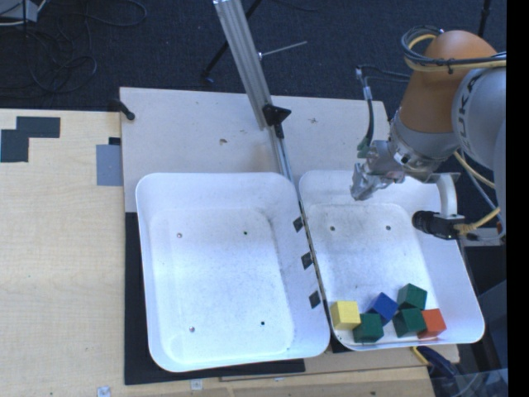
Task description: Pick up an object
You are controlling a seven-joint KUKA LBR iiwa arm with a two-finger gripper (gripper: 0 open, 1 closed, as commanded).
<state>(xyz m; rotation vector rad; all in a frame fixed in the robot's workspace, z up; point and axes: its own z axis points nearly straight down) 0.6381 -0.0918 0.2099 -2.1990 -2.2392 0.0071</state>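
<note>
From my end nothing's picked yet: two-finger metal gripper (364, 185) hovers upper right of frame, can't tell finger state, w/ small coloured cubes (388, 313) untouched in right shallow white bin's (463, 284) lower corner.

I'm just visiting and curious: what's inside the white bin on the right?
Small blocks cluster in the right bin's near corner: one yellow, one blue, one orange and three green. Whether they cover anything smaller can't be seen. The gripper hangs over its far edge.
</note>
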